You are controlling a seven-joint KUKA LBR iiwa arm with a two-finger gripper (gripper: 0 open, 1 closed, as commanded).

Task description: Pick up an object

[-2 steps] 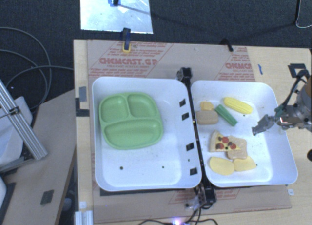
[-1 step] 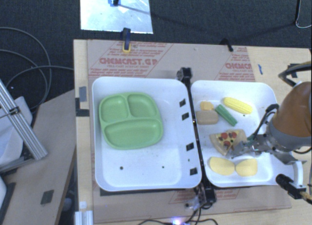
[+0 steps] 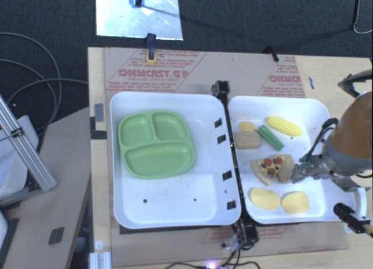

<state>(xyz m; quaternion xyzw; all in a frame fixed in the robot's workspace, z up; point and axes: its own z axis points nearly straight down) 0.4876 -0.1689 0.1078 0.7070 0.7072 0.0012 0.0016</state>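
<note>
Dark carpet and loose cables surround my counter (image 3: 192, 66), a pale board under a printed protective sheet, bearing two shallow white bins with matte plastic walls. My jaws (image 3: 295, 173) sit low in the right bin (image 3: 317, 107), against the pizza slice (image 3: 269, 167), a flat wedge with red dots. Whether they are spread or pinched I cannot tell, and I see nothing lifted, so I judge the pick not yet done. Just below them lie two smooth yellow pieces (image 3: 280, 200); beyond them, a ridged corn cob (image 3: 284, 126), a green stick (image 3: 270, 137) and a tan lump (image 3: 247, 140). Far across, the left bin (image 3: 175, 209) holds a glossy green divided plate (image 3: 156, 144).
</note>
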